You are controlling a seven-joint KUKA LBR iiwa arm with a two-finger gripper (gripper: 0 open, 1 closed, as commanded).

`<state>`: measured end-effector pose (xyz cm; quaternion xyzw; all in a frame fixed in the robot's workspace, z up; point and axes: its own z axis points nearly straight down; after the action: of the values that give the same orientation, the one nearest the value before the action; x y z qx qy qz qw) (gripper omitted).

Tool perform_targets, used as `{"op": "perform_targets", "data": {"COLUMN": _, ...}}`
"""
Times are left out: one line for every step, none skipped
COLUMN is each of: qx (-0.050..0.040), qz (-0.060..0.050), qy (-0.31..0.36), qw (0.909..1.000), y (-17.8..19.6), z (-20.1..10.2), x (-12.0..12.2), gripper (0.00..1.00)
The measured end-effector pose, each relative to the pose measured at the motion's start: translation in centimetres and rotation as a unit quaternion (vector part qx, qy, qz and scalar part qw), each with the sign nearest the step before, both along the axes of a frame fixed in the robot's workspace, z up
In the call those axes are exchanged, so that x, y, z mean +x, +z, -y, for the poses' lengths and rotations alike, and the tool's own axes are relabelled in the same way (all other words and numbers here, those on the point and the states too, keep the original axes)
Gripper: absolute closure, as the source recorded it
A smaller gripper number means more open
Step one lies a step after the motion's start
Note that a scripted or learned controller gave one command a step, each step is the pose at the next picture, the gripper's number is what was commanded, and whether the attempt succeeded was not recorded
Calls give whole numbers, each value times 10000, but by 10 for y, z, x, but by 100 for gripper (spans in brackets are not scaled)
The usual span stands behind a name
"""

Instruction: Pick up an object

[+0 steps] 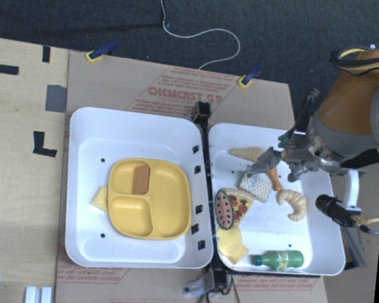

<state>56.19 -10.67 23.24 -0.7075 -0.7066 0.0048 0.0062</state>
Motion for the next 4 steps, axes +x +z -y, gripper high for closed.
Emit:
{"op": "perform_targets", "data": {"qx": -6, "qz": 66, "qy": 17, "qw": 10000, "y": 8, "z": 0, "x": 2, "gripper": 0}}
{"op": "perform_targets", "data": {"qx": -9, "qz": 45, "qy": 11, "qw": 10000, "y": -57, "z": -1, "x": 0, "gripper": 0}}
{"op": "perform_targets", "data": {"qx": -10, "qz": 53, "qy": 14, "qw": 10000, "y": -120, "z": -4, "x": 1, "gripper": 0}}
{"op": "perform_targets", "data": {"qx": -14, "qz": 66, "qy": 15, "qw": 10000, "y": -149, "z": -5, "x": 0, "gripper": 0}}
